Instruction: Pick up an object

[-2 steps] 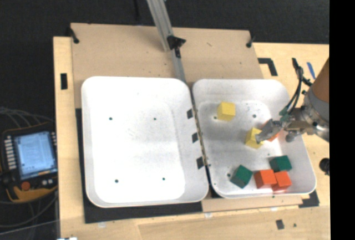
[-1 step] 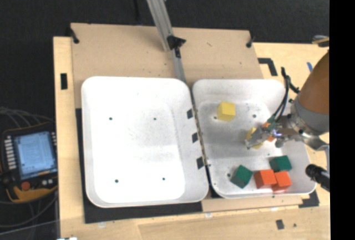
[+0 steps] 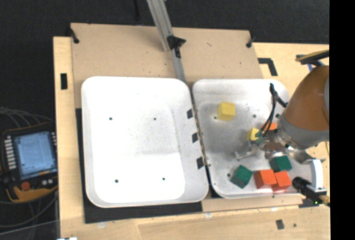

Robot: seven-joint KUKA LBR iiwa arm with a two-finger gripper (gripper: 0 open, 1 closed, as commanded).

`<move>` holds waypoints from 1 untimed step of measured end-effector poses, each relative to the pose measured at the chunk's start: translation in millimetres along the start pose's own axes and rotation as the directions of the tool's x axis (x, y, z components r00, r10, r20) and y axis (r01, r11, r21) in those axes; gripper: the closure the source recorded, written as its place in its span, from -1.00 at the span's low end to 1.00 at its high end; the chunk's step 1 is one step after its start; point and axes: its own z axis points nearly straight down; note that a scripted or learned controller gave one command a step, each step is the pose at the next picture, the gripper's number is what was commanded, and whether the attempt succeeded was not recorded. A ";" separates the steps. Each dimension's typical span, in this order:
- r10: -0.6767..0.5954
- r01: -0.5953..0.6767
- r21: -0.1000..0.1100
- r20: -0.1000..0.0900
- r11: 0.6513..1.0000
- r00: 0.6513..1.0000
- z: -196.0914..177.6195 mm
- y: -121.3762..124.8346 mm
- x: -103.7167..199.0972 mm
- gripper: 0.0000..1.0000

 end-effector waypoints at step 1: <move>0.006 -0.006 -0.010 0.000 1.000 1.000 -13.7 2.8 -0.4 1.00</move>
